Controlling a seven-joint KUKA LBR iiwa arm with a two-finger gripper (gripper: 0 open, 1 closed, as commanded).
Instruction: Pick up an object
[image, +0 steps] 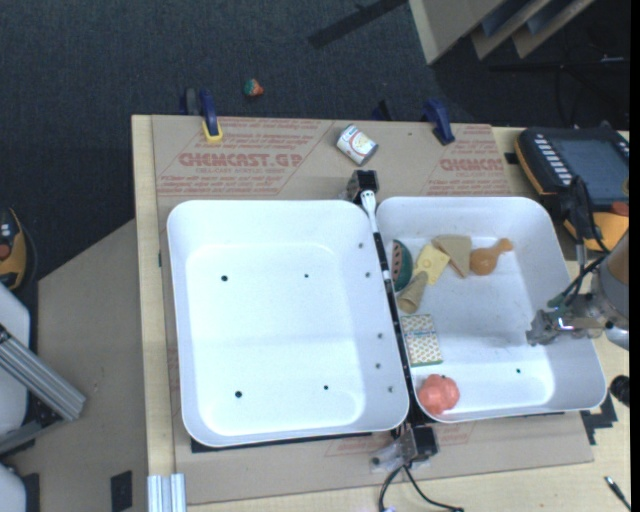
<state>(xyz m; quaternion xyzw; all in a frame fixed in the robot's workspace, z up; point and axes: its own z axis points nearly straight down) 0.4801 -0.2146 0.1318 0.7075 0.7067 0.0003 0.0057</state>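
In the right bin (520, 225), near its front rim, lies a round, smooth pink-red ball (438, 393). Beside it sits a flat patterned pad (421, 339); farther back, a tan wedge (452, 252) and an orange pear shape (487, 257). At the right wall, the gripper (548, 328) hangs; I cannot tell its fingers' state.

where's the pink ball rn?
In the camera view the pink ball sits in the right bin, at its near-left corner by the divider, just below the patterned square card.
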